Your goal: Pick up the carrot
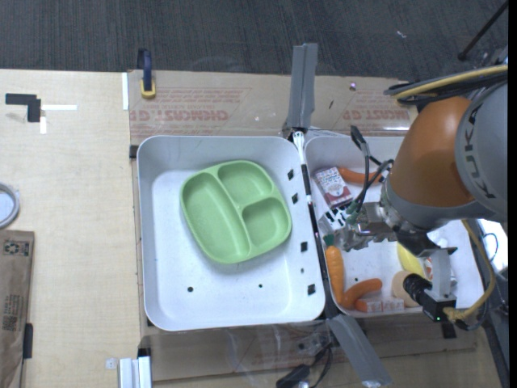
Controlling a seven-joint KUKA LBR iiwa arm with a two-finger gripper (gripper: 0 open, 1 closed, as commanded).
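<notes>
Orange carrot (334,268): lies lengthwise against the left wall of the right bin (380,309), near its front corner.
Gripper (349,234): low over the right bin, just above and right of the carrot; fingers cannot be told open or closed.
Neighbours: a second orange piece (362,289), a small carton (331,186), a yellow item (408,259).
Left bin (161,241): green divided plate (236,210).

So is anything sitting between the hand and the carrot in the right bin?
Nothing visible does. The hand hangs just above and to the right of the carrot, which lies along the right bin's left wall. Another orange piece lies close by its lower end, beside the path, not across it.
</notes>
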